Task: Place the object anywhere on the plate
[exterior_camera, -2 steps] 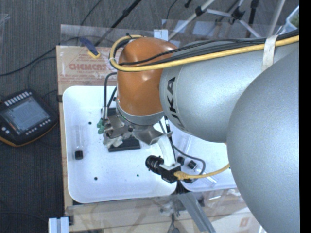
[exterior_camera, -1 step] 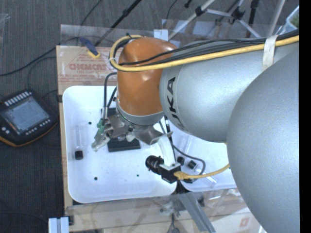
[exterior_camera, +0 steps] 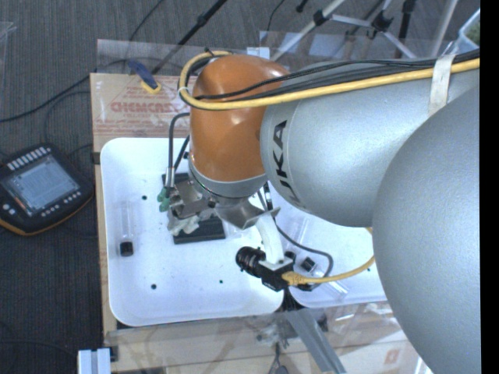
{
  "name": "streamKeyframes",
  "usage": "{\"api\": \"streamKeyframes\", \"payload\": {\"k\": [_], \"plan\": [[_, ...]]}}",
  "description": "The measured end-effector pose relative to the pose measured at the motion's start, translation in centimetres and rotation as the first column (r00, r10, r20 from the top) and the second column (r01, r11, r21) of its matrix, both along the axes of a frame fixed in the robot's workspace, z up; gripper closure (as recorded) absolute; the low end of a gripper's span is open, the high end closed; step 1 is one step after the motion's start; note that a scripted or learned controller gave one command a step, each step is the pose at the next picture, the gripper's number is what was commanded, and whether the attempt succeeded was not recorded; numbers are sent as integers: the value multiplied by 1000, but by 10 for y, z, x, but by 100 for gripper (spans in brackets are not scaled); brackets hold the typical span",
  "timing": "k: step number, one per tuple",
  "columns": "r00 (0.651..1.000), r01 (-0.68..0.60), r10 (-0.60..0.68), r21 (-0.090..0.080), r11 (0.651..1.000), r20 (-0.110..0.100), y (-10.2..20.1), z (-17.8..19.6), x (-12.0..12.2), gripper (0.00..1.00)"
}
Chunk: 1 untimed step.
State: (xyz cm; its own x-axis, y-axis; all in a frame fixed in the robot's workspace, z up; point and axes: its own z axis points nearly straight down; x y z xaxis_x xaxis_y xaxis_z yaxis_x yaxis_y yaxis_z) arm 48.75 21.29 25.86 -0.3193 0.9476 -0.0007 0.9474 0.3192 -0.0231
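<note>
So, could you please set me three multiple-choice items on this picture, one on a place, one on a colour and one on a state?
1. Where does the small dark block lie?
A. in the left bin, near its left wall
B. on the floor
C. in the right bin

2. What colour is the long cable that runs across the arm?
A. blue
B. yellow
C. white

3. How does the gripper stand?
A. low over the dark flat piece in the left bin
B. out over the floor
C. above the handheld pendant

Answers:
1 A: the block sits on the white bin floor by the left rim.
2 B: the cable is plainly yellow against the grey arm.
3 A: the gripper hangs right at the dark piece.
</note>
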Motion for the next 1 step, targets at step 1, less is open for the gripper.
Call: {"api": "streamKeyframes", "payload": {"k": [1], "plan": [[1000,0,0,0,1000,0,0,0,0,0]]}}
